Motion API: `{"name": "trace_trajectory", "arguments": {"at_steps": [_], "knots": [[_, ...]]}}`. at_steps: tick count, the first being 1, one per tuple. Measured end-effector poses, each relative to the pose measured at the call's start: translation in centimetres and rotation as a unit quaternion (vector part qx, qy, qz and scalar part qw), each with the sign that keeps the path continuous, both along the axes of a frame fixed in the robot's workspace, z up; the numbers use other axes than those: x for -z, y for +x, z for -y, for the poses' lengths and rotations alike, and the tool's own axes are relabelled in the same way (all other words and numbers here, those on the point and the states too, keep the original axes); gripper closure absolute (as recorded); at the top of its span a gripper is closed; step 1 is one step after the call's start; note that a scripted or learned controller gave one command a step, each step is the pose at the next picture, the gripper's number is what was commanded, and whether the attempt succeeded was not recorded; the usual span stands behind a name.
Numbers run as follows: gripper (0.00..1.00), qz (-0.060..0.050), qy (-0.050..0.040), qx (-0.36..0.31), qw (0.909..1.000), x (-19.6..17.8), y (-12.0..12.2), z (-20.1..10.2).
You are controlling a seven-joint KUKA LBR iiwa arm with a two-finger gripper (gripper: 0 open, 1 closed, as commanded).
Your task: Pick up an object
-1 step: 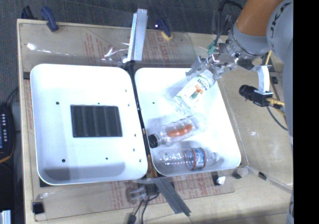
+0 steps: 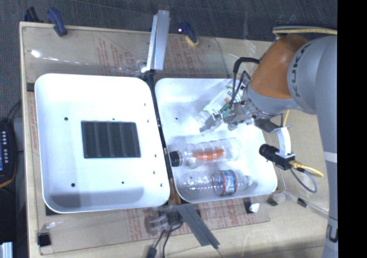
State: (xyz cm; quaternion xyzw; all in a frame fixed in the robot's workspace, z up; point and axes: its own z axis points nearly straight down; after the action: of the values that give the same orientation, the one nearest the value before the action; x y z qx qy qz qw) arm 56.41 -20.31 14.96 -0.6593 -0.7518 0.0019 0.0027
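Two clear bottles in right bin (image 2: 172, 99): orange-filled bottle (image 2: 203, 152) and blue-labelled bottle (image 2: 217, 182), both lying flat, long axes left-right, caps leftward. Gripper (image 2: 217, 118) angled down-left above them; grip state indiscernible.

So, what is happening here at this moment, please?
A grey robot arm with an orange band reaches in from the right over the right bin. Its gripper hangs low in the upper part of that bin. Two clear plastic bottles lie in the lower part: one with orange contents, and one with a blue label closer to the front rim. Neither bottle is between the fingers. The left bin has a dark ribbed panel on its floor.
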Motion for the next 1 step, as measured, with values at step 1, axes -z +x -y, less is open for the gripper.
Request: {"name": "trace_trajectory", "arguments": {"at_steps": [1], "knots": [[0.00, 0.001, 0.0002, -0.016, 0.9999, 5.68, -5.21, 0.67]]}}
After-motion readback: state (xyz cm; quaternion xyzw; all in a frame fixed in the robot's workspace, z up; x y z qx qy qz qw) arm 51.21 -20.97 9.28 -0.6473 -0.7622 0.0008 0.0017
